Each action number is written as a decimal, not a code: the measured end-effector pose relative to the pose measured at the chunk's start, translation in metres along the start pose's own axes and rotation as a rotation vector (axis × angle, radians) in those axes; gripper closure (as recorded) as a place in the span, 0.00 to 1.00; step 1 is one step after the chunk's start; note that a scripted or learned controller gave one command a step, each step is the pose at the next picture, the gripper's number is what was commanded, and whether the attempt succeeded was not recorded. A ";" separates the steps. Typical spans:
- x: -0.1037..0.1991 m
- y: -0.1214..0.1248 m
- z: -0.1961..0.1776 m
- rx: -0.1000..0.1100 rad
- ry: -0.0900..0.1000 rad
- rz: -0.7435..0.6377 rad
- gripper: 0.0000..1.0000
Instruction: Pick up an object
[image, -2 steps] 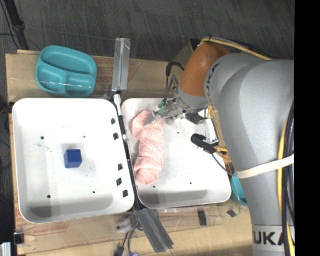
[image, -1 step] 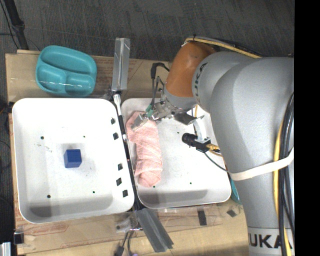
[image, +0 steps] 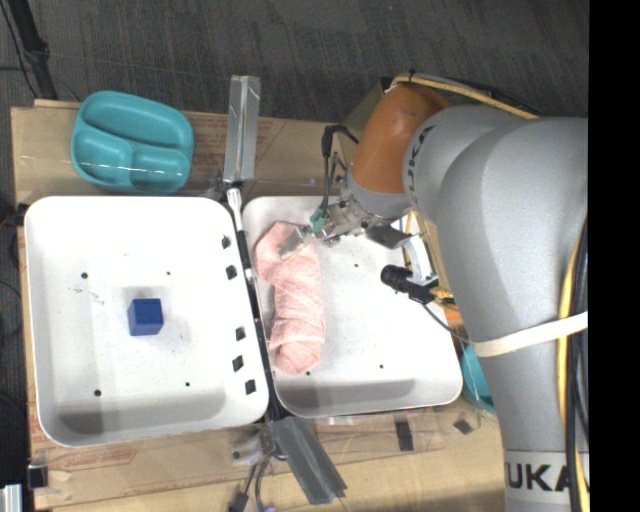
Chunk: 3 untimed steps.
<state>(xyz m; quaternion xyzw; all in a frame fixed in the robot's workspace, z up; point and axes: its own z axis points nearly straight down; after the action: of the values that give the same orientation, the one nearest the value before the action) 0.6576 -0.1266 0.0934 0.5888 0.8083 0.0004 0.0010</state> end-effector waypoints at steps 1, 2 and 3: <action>0.027 0.008 0.001 0.004 0.003 -0.057 0.00; 0.026 -0.038 0.001 0.004 0.002 -0.074 0.00; 0.049 -0.062 0.002 0.004 0.002 -0.108 0.00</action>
<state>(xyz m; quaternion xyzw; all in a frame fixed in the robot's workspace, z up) 0.5836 -0.0994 0.0916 0.5444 0.8388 -0.0005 -0.0010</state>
